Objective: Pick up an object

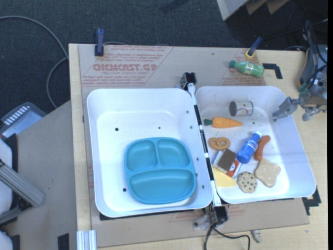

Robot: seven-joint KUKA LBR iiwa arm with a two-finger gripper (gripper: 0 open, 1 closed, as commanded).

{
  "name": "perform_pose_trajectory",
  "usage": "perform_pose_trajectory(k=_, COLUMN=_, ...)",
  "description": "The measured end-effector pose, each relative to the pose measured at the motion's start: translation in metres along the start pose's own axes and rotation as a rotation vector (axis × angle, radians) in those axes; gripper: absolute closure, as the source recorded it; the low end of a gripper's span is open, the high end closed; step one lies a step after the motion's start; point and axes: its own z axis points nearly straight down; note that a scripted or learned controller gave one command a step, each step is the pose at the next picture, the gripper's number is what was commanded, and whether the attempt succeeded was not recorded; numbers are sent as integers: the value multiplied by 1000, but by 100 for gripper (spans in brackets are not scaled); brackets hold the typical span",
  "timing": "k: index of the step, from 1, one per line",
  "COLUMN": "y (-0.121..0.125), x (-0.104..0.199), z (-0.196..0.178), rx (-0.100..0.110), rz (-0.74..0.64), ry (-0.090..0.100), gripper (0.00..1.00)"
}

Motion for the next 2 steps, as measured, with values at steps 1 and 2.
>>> perform_pose_trajectory(k=1, y=-14, x=35, z=146, rx=4, rz=0, ry=2, gripper=0)
perform_pose_trajectory(k=2, y=-12, x=34, z=134, rx=-3, rz=1, ry=-1, gripper=100)
